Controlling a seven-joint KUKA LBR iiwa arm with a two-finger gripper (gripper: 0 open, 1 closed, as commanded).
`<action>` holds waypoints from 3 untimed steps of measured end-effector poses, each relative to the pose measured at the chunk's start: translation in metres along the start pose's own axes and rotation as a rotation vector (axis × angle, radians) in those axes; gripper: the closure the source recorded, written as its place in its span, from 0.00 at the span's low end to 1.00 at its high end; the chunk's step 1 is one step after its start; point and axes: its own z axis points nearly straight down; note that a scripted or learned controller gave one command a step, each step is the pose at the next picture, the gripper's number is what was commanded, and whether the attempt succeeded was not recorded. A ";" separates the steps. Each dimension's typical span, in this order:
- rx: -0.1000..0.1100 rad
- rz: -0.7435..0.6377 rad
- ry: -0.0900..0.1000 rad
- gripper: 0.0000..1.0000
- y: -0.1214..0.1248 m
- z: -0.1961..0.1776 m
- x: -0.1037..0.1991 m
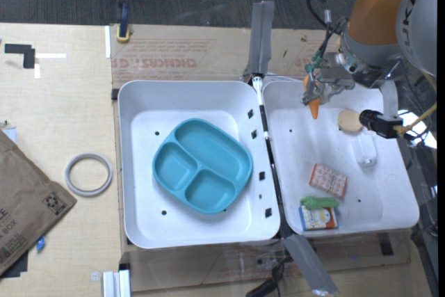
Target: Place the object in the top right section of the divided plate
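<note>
You can see the gripper (314,95) over the upper left part of the right bin (389,219); its fingers look pressed on a small orange object (314,108), which hangs downward from the tips, long axis nearly vertical in the camera view (it could be a toy carrot, but it is too small to be sure). So the task's thing is in the pinch and appears lifted off the bin floor, close to the wall between the two bins.

The divided plate (202,165), a teal one, lies in the middle of the left bin (132,149); from the gripper it is to the left and lower in the picture. The plate sits turned on a slant, so I judge the top right section (226,149) to be the larger compartment on the side nearest the divider; this is the relation your coming move depends on: a short travel leftward across the divider (266,149), then a descent.

What stands in the way is that raised wall with its black clips; the orange object must clear it. Other things stay in the right bin, well apart from the path: a beige round piece (350,121), a red and white packet (327,179), a green-topped packet (318,213); a tape ring (88,173) lies outside on the bench.
</note>
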 end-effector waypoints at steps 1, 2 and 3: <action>0.000 -0.133 0.000 1.00 -0.018 0.025 0.061; -0.001 -0.270 0.000 1.00 -0.080 0.032 0.030; -0.001 -0.247 -0.001 1.00 -0.139 -0.027 0.121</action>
